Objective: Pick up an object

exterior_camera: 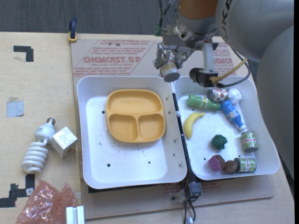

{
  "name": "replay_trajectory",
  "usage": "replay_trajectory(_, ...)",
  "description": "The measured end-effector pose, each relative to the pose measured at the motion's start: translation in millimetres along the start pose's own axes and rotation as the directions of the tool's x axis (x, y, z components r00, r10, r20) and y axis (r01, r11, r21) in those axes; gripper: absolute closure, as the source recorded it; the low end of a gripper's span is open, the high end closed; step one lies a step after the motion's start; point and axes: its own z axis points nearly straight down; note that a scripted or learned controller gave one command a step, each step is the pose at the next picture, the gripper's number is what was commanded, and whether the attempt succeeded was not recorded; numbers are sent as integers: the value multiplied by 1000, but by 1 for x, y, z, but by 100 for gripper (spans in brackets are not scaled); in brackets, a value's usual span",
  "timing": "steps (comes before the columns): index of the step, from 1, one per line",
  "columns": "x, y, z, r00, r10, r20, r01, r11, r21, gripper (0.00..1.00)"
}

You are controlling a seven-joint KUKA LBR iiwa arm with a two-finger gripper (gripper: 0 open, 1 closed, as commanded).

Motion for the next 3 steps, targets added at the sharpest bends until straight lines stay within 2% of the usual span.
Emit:
replay_trajectory(1,16,0,1,1000,0,0,0,1000,0,100)
replay_trajectory(2,46,-21,3,1000,0,-1,0,1000,2,100)
replay_trajectory(3,61,-96,95,1000,4,0,-4,1000,3,100)
